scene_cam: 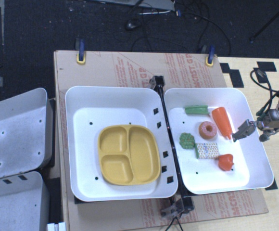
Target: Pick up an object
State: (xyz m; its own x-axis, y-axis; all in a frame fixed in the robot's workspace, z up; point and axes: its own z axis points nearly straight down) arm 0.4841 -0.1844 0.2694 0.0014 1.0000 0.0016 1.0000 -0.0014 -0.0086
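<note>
Bench: two shallow white bins are seen side by side on a brown board clamped at its far edge.
Left bin (82, 129): occupied by a yellow divided plate (129, 154), lying flat near its middle.
Right bin (255, 177): the pickable items are gathered here, toward the centre and far side.
Carrot (221, 121): an orange piece laid at a slant, nearest the right wall.
Green stick (196, 110): placed at the far end, just left of the carrot.
Patterned block (207, 150): set near the middle, with the broccoli (187, 140) just to its left.
Donut (207, 130): a pink ring between the carrot and the broccoli.
Red piece (225, 162): the nearest item, just right of the block.
Gripper (255, 128): reached in over the right wall of the right bin; nothing is seen between its fingers, which appear spread apart, one dark tip beside the carrot.
Risk: the items are judged tightly packed, so a descent on the carrot could nudge the donut or clip the bin wall; the carrot's rounded, slanted body could slip from a closing grip.
</note>
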